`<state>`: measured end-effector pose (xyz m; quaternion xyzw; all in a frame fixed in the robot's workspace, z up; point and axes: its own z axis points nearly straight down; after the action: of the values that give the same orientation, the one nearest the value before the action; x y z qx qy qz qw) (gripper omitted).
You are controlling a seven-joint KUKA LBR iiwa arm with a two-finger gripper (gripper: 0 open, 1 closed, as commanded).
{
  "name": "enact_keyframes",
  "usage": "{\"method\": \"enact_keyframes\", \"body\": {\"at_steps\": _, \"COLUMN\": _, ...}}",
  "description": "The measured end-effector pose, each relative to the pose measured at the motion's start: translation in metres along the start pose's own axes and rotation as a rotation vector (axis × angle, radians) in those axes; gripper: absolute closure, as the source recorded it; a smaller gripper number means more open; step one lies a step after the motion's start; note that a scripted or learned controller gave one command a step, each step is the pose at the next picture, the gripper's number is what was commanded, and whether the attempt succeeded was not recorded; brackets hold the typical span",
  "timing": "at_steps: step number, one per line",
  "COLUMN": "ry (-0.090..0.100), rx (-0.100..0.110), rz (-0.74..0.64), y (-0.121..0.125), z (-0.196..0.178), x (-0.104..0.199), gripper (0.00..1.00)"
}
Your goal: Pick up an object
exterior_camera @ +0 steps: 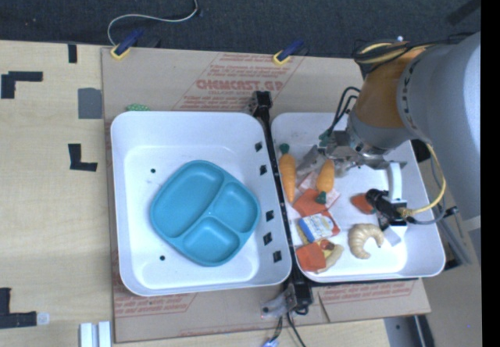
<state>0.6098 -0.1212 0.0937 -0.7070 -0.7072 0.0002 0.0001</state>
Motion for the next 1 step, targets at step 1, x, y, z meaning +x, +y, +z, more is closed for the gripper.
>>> {"method": "enact_keyframes", "body": {"at_steps": 1, "ry": 0.001, "rx": 0.001, "rz": 0.000, "y": -0.0002, "z": -0.0090, "x": 0.0006, "gripper": 1.00}}
